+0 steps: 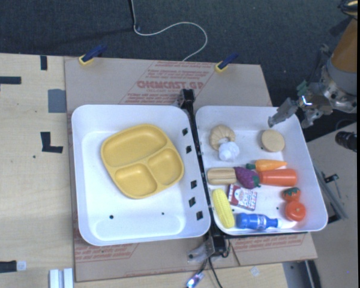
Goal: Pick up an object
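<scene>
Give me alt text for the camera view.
A robot gripper hovers at the right bin's upper right corner, near a round tan cookie among toy foods. The left bin contains a yellow divided plate.

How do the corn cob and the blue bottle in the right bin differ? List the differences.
Colour: the corn cob is yellow; the blue bottle is blue with a white cap end.
Pose: the corn cob lies lengthwise, running toward the bin's near edge; the blue bottle lies crosswise along that edge.
Place: the corn cob sits by the divider; the blue bottle stretches toward the tomato.
Both lie flat in the right bin, meeting at one corner.
</scene>
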Action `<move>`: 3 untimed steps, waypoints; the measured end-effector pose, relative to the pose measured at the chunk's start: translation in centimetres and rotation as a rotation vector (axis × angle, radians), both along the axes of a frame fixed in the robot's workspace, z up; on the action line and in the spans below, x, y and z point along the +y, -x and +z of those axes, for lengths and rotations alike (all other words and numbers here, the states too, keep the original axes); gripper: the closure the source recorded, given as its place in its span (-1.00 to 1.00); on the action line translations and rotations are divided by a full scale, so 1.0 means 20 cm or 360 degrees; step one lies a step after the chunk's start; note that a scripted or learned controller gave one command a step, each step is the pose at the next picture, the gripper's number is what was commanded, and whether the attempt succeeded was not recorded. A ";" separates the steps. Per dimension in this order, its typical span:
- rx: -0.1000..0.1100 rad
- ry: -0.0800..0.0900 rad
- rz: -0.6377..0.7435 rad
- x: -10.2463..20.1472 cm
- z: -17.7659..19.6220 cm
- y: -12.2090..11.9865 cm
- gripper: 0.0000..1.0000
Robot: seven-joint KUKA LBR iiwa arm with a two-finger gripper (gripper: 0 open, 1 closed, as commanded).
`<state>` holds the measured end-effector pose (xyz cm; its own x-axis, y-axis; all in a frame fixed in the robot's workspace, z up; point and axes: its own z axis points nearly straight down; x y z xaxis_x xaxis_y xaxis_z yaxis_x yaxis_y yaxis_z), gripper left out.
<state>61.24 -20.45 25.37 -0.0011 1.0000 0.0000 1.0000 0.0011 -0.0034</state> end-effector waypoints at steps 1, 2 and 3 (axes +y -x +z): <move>0.0017 -0.0006 0.0002 0.07 -0.62 0.01 -1.00; -0.0035 0.0010 -0.0008 0.40 -0.71 -0.07 -1.00; -0.0005 -0.0006 0.0009 0.78 -0.33 0.22 -1.00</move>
<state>56.93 -4.83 18.74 -0.0071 1.0000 0.0036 1.0000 0.0071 -0.0001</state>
